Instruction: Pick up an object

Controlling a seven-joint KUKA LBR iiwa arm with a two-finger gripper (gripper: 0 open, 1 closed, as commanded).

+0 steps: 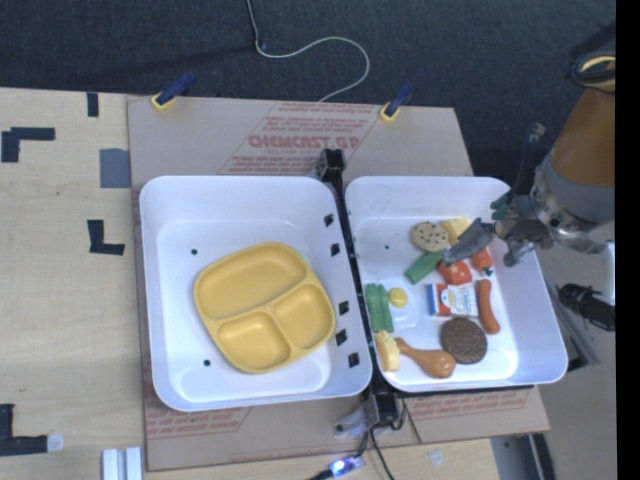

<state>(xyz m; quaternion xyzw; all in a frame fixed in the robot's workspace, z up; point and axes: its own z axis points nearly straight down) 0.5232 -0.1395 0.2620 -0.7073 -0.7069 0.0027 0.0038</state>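
The right bin [530, 358] holds several toy foods: a cookie [429, 235], a green pickle [424, 266], a red and white carton [455, 299], a sausage [488, 306], a brown patty [464, 339], a drumstick [425, 357], a green bean pod [377, 306] and a small yellow piece [398, 297]. My gripper [487, 236] hangs over the bin's upper right part, its grey fingers pointing left above a red item [462, 268] beside the carton. Nothing is visibly held between the fingers.
The left bin [160, 218] contains a yellow divided plate [263, 306]. A black divider clip [331, 163] sits where the bins meet. Both bins rest on cardboard [290, 138] held by blue and yellow clamps. A white cable [300, 48] loops at the back.
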